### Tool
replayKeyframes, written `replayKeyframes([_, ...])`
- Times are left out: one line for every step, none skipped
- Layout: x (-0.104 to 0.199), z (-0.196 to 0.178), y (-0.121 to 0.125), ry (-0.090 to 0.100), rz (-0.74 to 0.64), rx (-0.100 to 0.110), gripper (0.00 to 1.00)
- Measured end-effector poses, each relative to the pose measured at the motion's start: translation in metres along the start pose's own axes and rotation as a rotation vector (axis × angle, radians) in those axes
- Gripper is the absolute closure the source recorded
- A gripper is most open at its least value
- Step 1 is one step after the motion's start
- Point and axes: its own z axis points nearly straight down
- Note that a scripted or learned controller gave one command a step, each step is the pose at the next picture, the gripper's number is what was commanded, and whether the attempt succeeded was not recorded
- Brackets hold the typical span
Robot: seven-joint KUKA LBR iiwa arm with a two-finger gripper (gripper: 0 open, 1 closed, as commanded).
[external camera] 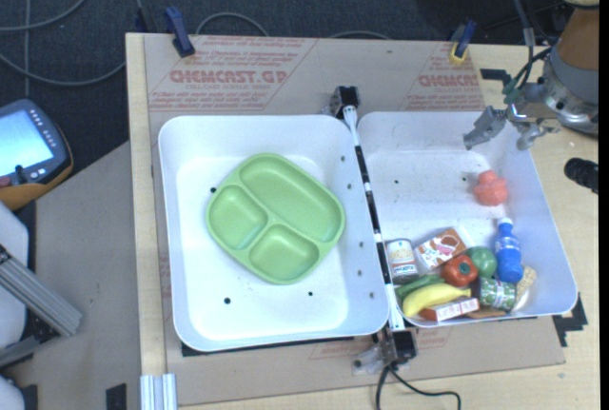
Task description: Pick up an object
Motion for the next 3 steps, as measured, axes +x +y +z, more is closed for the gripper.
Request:
replayKeyframes([-0.026,0.116,0.004,0.016,-0.002,0.002,0.0])
replayKeyframes([-0.02,0.112,-0.032,0.002,0.001,0.003,0.0])
replayKeyframes([-0.021,0.101,-0.03,0.0,0.0,-0.002,1.0])
